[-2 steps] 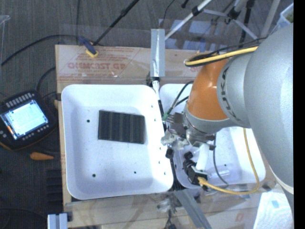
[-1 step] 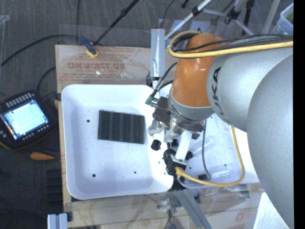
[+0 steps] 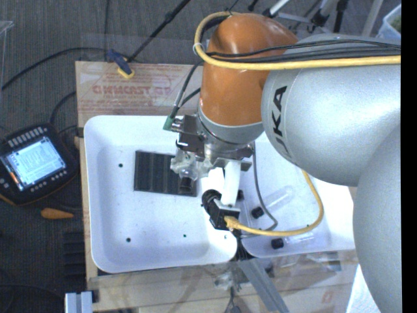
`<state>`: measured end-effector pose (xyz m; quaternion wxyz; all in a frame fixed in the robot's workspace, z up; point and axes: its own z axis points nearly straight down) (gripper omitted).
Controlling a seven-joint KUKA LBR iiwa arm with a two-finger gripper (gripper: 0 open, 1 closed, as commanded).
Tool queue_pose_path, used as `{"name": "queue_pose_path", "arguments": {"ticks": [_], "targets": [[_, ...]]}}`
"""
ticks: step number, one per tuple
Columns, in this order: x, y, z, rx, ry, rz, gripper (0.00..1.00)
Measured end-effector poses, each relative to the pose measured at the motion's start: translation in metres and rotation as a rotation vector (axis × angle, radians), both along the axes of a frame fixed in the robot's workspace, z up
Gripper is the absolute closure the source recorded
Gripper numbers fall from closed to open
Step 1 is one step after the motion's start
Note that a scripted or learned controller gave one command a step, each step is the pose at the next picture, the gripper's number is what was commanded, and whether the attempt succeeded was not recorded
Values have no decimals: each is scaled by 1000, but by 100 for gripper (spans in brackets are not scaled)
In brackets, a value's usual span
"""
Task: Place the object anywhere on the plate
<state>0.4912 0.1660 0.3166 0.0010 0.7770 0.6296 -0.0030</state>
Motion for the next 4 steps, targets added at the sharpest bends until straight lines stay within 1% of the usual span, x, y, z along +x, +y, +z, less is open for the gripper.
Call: {"name": "queue_pose_path", "arguments": {"ticks": [1, 2, 3, 4], "targets": [[-7, 34, 3, 2, 4, 481, 100], [20, -6, 73, 4, 1, 809, 100], [-8, 46, -9, 5, 4, 738, 100], [31, -34, -2, 4, 2, 934, 100]]}}
